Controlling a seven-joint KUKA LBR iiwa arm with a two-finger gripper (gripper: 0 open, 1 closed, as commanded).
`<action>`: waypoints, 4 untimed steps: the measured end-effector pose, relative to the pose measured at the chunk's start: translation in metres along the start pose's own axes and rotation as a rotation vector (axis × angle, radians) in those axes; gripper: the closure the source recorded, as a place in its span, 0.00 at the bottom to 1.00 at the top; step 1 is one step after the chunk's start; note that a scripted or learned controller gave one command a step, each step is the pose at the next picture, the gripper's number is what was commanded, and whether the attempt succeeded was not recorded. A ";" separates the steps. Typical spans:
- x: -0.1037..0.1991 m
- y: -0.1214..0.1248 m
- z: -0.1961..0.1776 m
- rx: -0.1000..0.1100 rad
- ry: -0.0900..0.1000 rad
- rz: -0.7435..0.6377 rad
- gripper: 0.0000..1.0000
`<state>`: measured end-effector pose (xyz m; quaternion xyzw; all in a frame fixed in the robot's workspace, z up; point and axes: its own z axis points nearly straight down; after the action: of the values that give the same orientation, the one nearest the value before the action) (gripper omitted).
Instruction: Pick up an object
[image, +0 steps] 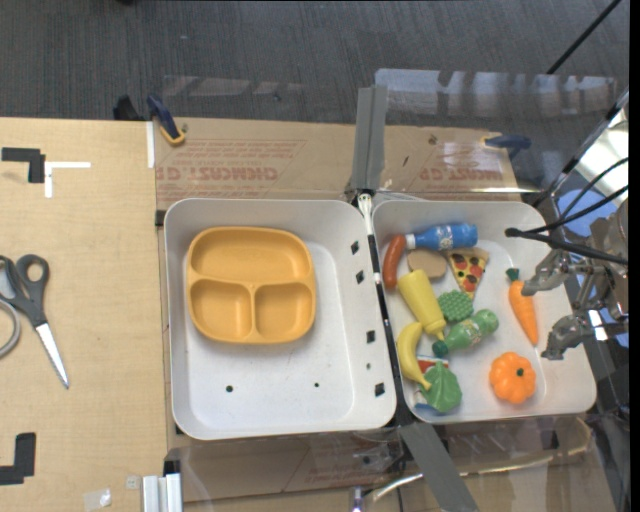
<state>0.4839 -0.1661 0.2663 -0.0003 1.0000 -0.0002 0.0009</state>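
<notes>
The right bin (560, 395) holds several toy foods: a carrot (523, 312), an orange pumpkin (512, 379), a blue bottle (441, 238), a pizza slice (466, 270), a red sausage (393, 260), a yellow bottle (421, 300), a banana (409, 352) and green pieces (466, 333). My gripper (542, 315) reaches in over the bin's right side, just right of the carrot. Its two fingers stand apart, one above the other in the view, with nothing between them.
In the left bin (300, 400) lies a yellow divided plate (252, 285). Scissors (35, 310) rest on the wooden bench at far left. A raised divider (372, 290) separates the two bins. Dark cables (560, 238) run above the gripper.
</notes>
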 end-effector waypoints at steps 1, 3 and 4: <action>-0.021 -0.008 0.149 0.004 -0.021 -0.056 0.00; -0.096 -0.013 0.145 0.001 -0.005 -0.066 0.00; -0.122 0.019 0.171 0.001 -0.007 -0.011 0.00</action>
<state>0.6061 -0.1475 0.0951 -0.0060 1.0000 -0.0008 0.0045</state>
